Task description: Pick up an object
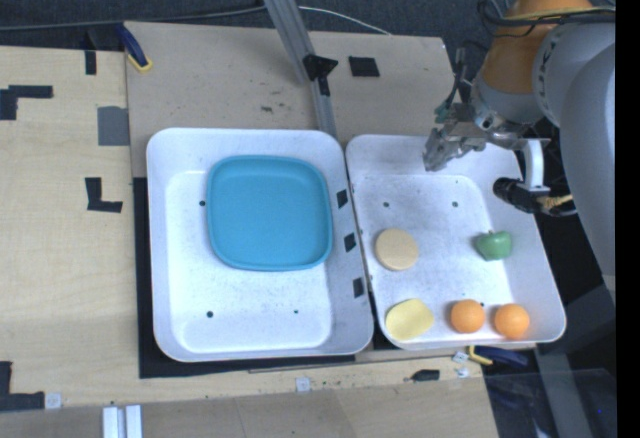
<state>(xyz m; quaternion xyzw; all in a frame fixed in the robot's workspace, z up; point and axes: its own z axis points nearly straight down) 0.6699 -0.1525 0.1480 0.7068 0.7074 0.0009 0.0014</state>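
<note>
My gripper (437,161) hangs over the far edge of the right bin (440,196), with nothing visible between its fingers. In that bin lie a beige round disc (397,250), a yellow rounded piece (409,319), two small orange balls (466,316) (511,321) along the near edge, and a green object (493,245) by the right wall. All of these objects lie well nearer the bench front than the gripper. A blue square plate (269,212) rests in the left bin (180,256).
A slanted grey metal pole (290,21) crosses the bench behind the bins. Black clips (349,242) sit on the ridge between the two bins. The grey arm with its orange band (535,36) fills the upper right.
</note>
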